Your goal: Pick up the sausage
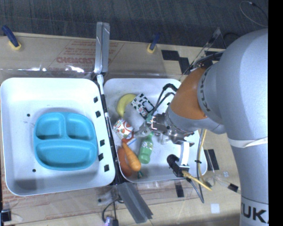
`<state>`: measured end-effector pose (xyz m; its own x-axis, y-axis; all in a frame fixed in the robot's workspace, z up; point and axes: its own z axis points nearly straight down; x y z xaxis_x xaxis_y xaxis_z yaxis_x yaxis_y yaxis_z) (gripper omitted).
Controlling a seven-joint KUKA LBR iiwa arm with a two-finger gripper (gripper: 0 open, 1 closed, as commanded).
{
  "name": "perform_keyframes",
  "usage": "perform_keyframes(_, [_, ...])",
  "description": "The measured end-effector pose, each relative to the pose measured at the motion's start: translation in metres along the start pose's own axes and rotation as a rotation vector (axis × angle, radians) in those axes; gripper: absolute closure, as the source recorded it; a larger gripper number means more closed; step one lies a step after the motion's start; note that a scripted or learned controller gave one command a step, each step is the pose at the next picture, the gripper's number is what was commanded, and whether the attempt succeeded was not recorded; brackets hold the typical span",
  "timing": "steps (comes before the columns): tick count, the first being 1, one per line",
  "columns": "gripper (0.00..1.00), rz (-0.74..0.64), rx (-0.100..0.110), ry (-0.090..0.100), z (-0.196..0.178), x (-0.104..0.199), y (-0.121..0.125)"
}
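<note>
Several small things crowd the right bin (pixel 188 173). At its front left corner lies a long orange-brown thing (pixel 129 159) with a bit of green at its lower end; I cannot tell whether this is the sausage. My gripper (pixel 148 127) hangs low over the middle of the bin. It is just above a green bottle (pixel 145 148) and right of a red and white can (pixel 123 128). The orange-brown thing lies apart from the gripper, toward the front left. The wrist hides what is directly under the gripper.
A yellow fruit (pixel 126 103) and a black-and-white patterned packet (pixel 141 103) lie at the back of the right bin. The left bin (pixel 19 98) holds a blue divided plate (pixel 65 141). A metal divider (pixel 102 46) runs between the bins.
</note>
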<state>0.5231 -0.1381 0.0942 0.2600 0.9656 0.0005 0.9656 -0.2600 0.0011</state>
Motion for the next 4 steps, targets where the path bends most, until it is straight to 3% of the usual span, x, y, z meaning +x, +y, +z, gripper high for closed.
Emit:
perform_keyframes(1, [0.0,-0.135,0.006,0.0,0.004,0.053,0.098])
perform_keyframes(2, [0.0,-0.11,0.006,0.0,0.004,0.019,0.068])
perform_keyframes(3, [0.0,-0.148,0.009,0.001,0.004,0.004,0.119])
perform_keyframes(4, [1.0,-0.156,0.012,0.002,-0.006,0.007,0.119])
